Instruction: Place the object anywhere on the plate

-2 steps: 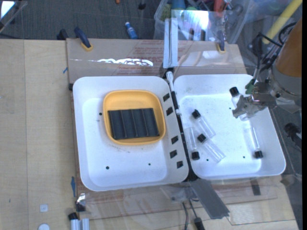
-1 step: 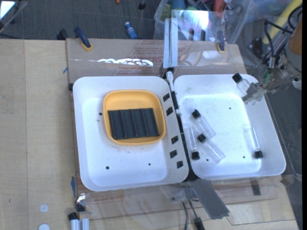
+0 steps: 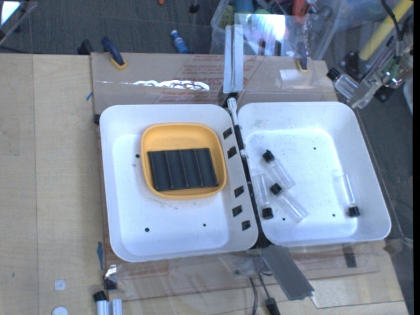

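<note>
So there's just the one fixed camera here, mounted above the light wooden counter (image 3: 39, 176) and looking down at a slant, not straight overhead. The far side of the scene lands at the top of the frame (you can see dark floor and a clear plastic tub of clutter (image 3: 289, 8) back there). It's close enough that the two shallow white plastic bins (image 3: 118, 235) side by side take up most of the frame, left bin centre-left, right bin (image 3: 374, 222) centre-right, with counter edge showing along the left and bottom.

plate (image 3: 152, 136): dark ridged block (image 3: 182, 169) covers centre | rim bare
</note>
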`<state>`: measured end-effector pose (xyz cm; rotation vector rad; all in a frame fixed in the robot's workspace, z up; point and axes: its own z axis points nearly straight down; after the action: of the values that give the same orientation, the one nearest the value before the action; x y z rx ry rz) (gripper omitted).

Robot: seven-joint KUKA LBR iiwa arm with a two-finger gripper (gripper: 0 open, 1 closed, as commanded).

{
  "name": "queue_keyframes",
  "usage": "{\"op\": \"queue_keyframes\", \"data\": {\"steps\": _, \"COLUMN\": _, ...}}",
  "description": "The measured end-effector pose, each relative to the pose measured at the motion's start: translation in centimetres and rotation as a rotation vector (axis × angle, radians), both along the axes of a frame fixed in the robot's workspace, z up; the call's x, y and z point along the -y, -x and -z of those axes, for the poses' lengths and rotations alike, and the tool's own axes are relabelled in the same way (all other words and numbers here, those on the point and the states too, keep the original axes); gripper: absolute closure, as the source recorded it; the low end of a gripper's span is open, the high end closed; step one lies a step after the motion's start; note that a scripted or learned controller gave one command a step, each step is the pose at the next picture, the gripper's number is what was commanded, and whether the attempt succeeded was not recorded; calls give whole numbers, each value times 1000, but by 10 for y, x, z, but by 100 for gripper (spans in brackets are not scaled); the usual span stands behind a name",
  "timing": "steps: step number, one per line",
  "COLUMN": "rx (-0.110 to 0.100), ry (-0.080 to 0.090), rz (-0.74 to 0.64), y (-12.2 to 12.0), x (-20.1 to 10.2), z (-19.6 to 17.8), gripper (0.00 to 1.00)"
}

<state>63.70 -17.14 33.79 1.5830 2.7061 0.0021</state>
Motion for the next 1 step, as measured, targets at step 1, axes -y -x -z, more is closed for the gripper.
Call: {"op": "queue_keyframes", "data": {"steps": 1, "rx": 1, "ry": 2, "rz": -167, "y": 20, "x": 53, "z": -95, "gripper": 100}}
